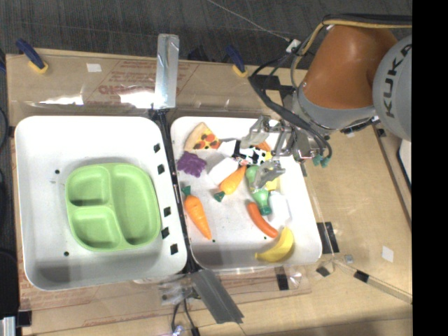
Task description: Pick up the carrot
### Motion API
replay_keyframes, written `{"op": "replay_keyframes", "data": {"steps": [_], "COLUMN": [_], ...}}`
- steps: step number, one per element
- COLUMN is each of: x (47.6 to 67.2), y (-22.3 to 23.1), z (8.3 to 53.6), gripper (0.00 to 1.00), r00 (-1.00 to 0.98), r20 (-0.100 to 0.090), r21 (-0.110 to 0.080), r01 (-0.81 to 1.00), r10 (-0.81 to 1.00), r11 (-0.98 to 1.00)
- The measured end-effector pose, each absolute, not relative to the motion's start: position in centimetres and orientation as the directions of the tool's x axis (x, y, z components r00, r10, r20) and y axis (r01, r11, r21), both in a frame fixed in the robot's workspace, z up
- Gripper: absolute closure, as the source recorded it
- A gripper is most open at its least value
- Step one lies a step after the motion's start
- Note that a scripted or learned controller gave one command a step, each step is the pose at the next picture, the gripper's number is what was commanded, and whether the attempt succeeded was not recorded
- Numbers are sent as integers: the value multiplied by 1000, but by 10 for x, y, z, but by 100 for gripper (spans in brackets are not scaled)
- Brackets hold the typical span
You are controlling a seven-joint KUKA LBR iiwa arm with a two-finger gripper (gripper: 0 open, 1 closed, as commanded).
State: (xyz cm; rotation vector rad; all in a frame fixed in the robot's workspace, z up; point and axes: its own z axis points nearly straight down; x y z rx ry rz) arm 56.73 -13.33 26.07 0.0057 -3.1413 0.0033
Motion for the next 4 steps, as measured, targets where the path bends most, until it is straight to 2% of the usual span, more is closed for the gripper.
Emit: {"op": "replay_keyframes", "data": {"steps": [1,2,3,4], "x": [565,570,571,547], "y": [-161,-126,-125,-80], "z": [117,92,102,196], "gripper": [0,0,100,100], "r00": [-1000,-997,-996,-996], "r20": [10,1,1,-8], "r21": [3,2,1,-1], "r01": [-3,-78,-87,-94], "r10": [-3,-78,-87,-94], "r11": [1000,997,996,996]}}
